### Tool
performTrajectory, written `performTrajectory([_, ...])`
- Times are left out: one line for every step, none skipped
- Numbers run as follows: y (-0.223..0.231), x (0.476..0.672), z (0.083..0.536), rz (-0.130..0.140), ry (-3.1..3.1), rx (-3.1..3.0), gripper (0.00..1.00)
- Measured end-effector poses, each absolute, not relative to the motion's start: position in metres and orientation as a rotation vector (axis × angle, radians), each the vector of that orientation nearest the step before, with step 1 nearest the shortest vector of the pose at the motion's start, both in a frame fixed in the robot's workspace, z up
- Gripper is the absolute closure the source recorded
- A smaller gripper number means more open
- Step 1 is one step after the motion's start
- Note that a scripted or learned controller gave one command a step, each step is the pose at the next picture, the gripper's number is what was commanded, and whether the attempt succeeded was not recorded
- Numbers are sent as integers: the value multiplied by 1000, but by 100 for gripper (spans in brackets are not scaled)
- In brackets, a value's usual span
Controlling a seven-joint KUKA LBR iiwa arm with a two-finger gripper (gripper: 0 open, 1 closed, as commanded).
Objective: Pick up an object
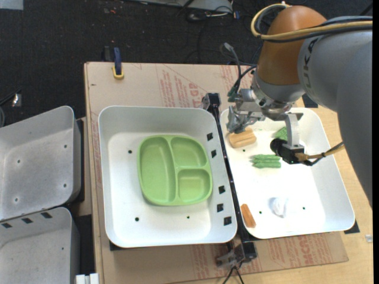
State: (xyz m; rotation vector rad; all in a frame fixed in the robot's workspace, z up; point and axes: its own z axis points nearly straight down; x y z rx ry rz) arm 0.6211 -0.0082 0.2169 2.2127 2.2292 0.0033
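Left bin (112, 158): holds a divided plate (175, 170) near its middle.
Right bin (331, 176): touches the left bin's right side.
Bread roll (242, 139): in the right bin, far left corner area.
Bean pod (266, 161): right of and nearer than the roll.
Sausage (248, 215): near left edge.
Crumpled wrapper (278, 206): right of the sausage.
Gripper (238, 123): just above the roll.

Even overhead light floods the two white bins (160, 229), leaving only soft, short shadows under the green divided plate (175, 169). The grey arm (340, 58) nearest the lens appears soft and out of focus, while the dark floor behind the bins stays dim, slightly grainy.
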Motion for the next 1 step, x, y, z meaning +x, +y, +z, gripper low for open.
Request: performTrajectory([47,615,213,0,2232,2214,100])
